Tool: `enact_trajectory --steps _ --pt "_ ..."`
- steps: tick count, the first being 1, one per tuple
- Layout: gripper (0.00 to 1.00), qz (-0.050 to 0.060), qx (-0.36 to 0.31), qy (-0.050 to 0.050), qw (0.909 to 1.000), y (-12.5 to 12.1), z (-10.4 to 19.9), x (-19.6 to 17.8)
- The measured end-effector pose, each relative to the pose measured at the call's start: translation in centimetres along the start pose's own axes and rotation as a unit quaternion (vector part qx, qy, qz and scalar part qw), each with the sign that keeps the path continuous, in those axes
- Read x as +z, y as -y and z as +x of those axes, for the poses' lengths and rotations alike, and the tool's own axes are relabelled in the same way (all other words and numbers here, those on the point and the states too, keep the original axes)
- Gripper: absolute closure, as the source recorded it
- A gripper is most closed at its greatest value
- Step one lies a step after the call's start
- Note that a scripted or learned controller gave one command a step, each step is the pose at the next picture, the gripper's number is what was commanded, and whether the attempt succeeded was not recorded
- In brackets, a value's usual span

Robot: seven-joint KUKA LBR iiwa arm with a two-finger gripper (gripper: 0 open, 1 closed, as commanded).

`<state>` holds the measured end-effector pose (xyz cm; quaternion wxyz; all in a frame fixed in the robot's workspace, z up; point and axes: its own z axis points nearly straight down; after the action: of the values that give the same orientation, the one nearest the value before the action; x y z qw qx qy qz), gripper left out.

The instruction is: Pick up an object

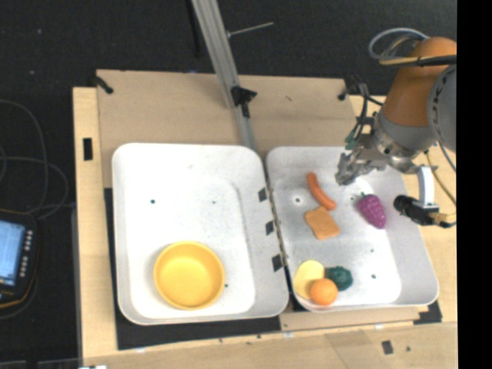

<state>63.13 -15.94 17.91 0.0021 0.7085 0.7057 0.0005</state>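
Observation:
My gripper [346,174] hangs over the back of the right bin [407,283], pointing down toward the left, with nothing seen between its fingers. Just left of it lies an orange carrot [321,191]. A tan bread slice [322,223] sits below the carrot. A purple grape bunch [372,209] lies to the right, below the gripper. At the bin's front are a pale yellow piece [309,271], an orange fruit [324,291] and a dark green piece [339,277].
The left bin [184,175] holds a yellow bowl [188,274] at its front. A grey metal pole [219,44] slants down from the top to the gap between the bins. A tablet [11,256] lies off the bench at the far left.

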Motion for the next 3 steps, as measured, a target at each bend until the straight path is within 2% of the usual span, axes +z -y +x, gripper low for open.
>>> enact_trajectory --steps 1,2,3 --pt "1.0 -0.001 -0.002 0.0 1.0 0.1 -0.7 -4.6" --pt "1.0 0.001 -0.003 -0.001 1.0 0.0 -0.7 -5.2" --pt "1.0 0.001 -0.005 -0.001 1.0 0.9 3.4 -5.1"
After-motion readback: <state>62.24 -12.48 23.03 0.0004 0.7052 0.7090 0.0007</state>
